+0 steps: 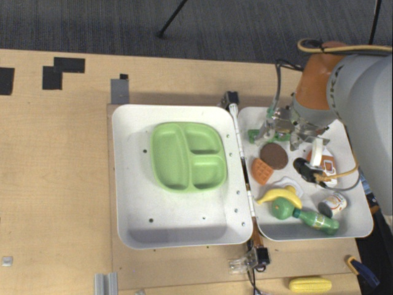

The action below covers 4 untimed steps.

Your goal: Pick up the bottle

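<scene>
The green bottle (317, 220) is lying on its side at the near edge of the right bin (362, 226), touching a green ball (282, 209). It is looking light, stiff and slippery; gripping across its middle seems best. The tool (284, 129) is hovering at the far end, its state impossible to tell.

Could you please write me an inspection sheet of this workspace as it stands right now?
Surface: wooden bench bearing two white bins side by side.
Job's things: green bottle lying on its side near the front of the right bin, untouched.
Clutter: green divided plate in the left bin; banana, brown round piece, waffle-like orange piece in the right bin; yellow corn on the bench.
Grippers: gripper low over the right bin's back, far from the bottle.
Cables: yellow cable over the arm.
Surroundings: dark carpet.
</scene>
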Tool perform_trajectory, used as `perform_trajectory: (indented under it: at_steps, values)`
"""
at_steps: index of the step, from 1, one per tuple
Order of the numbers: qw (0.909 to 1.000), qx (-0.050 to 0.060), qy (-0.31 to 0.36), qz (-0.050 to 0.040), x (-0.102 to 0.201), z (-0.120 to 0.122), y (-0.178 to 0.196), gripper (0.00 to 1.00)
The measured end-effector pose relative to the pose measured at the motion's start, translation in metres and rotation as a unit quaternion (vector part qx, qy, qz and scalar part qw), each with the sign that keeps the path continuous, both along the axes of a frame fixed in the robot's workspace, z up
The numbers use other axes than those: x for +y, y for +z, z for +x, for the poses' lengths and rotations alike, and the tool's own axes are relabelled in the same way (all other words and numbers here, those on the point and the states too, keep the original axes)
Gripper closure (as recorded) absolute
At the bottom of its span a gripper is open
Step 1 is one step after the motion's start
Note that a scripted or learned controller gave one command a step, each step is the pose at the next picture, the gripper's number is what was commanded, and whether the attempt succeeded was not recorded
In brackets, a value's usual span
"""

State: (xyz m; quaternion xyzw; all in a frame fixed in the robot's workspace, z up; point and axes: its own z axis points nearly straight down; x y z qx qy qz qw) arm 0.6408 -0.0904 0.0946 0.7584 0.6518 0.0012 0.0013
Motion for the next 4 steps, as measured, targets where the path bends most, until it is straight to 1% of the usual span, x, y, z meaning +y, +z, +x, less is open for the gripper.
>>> perform_trajectory:
  at_steps: [1, 2, 3, 4]
  values:
    - [1.0000, -0.001, 0.001, 0.0003, 0.001, 0.001, 0.011, 1.00]
    - [0.9992, 0.000, -0.039, 0.0005, 0.054, -0.071, 0.144, 1.00]
    - [0.9975, 0.001, 0.070, 0.0002, 0.024, -0.151, 0.155, 1.00]
    - [0.9725, 0.001, 0.233, -0.0001, 0.084, -0.153, 0.130, 1.00]
